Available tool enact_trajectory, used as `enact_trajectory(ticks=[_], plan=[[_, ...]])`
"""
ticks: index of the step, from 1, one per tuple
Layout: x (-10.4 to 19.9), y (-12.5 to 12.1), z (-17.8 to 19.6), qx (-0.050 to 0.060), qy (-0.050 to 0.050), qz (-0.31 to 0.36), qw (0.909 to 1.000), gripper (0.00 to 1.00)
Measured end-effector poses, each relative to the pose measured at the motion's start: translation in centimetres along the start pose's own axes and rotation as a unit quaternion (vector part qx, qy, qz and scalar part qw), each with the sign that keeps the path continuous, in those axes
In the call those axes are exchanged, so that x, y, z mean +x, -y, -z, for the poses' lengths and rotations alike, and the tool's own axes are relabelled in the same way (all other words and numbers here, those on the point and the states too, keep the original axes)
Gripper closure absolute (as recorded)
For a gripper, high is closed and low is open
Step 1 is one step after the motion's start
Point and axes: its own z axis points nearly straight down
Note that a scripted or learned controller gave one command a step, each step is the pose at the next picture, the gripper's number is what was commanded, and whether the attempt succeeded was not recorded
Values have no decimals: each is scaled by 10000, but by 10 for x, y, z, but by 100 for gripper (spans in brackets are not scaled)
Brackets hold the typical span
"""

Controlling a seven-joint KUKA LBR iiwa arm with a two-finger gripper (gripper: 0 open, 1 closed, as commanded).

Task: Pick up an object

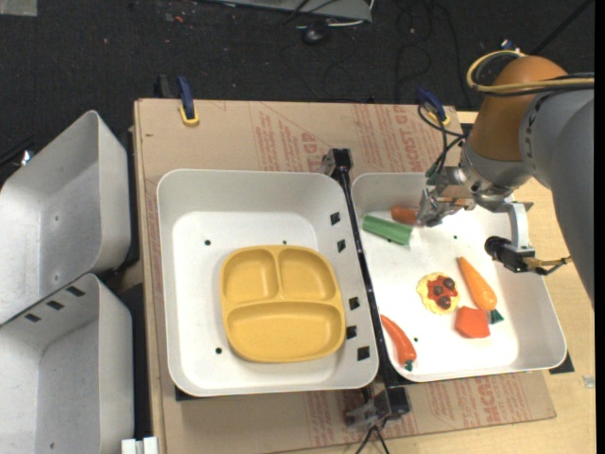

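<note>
Tool (433,206) lowered into the right bin (539,334) near its far-left corner, beside a small red-orange piece (404,215) and a green block (387,229). Whether its fingers are apart or together cannot be told. Nothing appears lifted; the grasp and raise seemingly remain to be done.

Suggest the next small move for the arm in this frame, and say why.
Probably a short descent, then closing. The gripper hangs low at the far end of the right bin, right by the small red-orange piece and the green block. I see nothing held; the grasp looks not yet made.
</note>
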Motion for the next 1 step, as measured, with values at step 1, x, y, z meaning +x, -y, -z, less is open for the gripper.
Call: enact_trajectory(ticks=[1], plan=[[-1,-3,65,-19,4,11,10000,100]])
